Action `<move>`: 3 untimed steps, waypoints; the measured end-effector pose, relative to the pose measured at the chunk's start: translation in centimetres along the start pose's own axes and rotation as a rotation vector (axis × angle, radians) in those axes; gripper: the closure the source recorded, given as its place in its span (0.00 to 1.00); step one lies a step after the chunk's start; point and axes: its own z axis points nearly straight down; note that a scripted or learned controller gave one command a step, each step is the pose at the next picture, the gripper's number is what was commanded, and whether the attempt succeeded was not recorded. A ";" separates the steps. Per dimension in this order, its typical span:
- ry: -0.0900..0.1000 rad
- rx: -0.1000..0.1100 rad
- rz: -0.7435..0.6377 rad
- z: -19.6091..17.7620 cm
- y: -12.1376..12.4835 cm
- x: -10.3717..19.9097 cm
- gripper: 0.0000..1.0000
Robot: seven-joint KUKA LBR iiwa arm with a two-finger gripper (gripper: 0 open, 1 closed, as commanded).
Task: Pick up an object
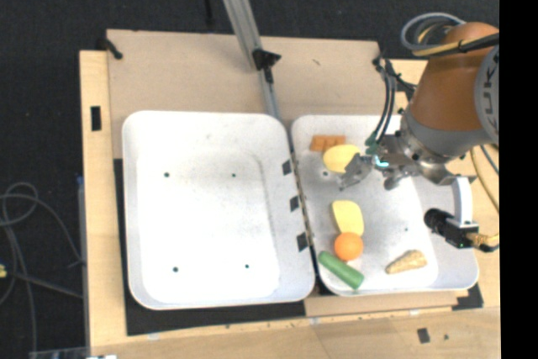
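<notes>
The right bin (437,277) holds several small objects. A round yellow fruit (339,156) lies near its back left, with an orange-brown wafer (327,143) just behind it. Farther forward are a yellow block (348,216), an orange ball (348,246), a green cylinder (340,270) and a tan wedge (406,262). My gripper (375,172) hangs over the back middle of this bin, just right of the yellow fruit. Its fingers stand apart, open, with nothing between them. The left finger (358,169) is close beside the fruit.
The left bin (202,206) sits beside the right one, split from it by a narrow ridge with black clips (296,202). A slanted metal rail (239,4) rises from the bench behind the bins. A black fitting with cable (450,227) hangs off the arm at the right.
</notes>
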 end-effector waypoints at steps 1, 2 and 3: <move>-0.001 -0.005 0.002 -0.2 0.1 0.0 0.00; -0.002 0.000 0.003 4.7 -0.9 -0.4 0.00; -0.002 0.002 0.004 11.1 -0.8 -0.7 0.00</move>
